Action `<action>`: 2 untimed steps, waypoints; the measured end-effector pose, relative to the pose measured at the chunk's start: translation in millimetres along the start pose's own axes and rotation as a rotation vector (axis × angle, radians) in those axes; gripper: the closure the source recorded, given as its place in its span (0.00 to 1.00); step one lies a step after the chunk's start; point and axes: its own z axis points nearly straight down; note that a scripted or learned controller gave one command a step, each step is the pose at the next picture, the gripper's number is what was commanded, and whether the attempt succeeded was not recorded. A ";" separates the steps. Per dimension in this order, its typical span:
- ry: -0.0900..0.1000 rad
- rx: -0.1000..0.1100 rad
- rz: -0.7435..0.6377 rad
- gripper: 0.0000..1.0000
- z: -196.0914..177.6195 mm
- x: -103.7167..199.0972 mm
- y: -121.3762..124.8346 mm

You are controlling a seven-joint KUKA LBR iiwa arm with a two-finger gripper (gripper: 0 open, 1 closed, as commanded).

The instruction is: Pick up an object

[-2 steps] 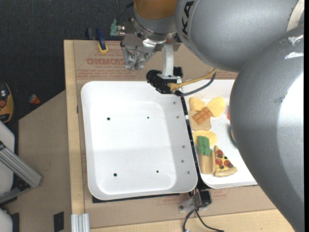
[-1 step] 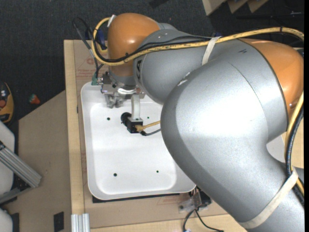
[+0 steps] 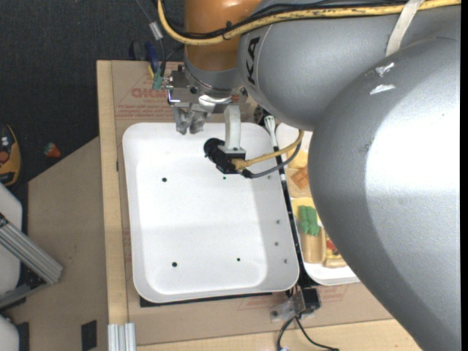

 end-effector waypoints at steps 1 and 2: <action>0.002 -0.012 -0.002 1.00 -221.4 5.2 15.0; -0.010 0.029 0.002 1.00 -56.2 3.8 -30.6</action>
